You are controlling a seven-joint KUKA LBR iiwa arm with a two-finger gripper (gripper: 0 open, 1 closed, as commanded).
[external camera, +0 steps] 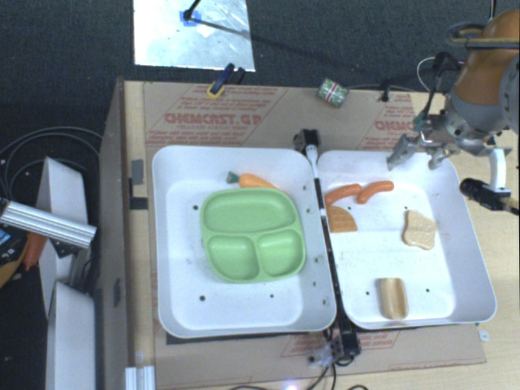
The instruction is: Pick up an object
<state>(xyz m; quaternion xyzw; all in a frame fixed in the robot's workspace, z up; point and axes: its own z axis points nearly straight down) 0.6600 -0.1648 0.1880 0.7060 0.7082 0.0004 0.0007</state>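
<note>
Although nothing is yet lifted, the scene is set for a pick, and the choice of object lies open. Nearest the camera in the right bin (475, 299) lies a hot-dog bun (392, 297), alone near the front wall. Farther back a pale bread slice (420, 229) sits toward the right side, with an orange wedge (341, 219) against the left wall by the divider. Behind these a sausage (376, 188) and a red-orange strip (341, 193) lie end to end, almost touching. In the left bin (175, 218) a green tray (250, 234) takes up the middle, and a carrot (253, 181) lies just behind it. Farthest back, the gripper (421, 153) hovers over the right bin's rear edge with its two fingers spread and nothing between them. The step in hand looks like the approach: no object has been reached. The sausage is the closest candidate, forward and left of the fingers. The next move would call for shifting over it, turning the fingers across its narrow width, descending and closing without nudging the strip beside it.
</note>
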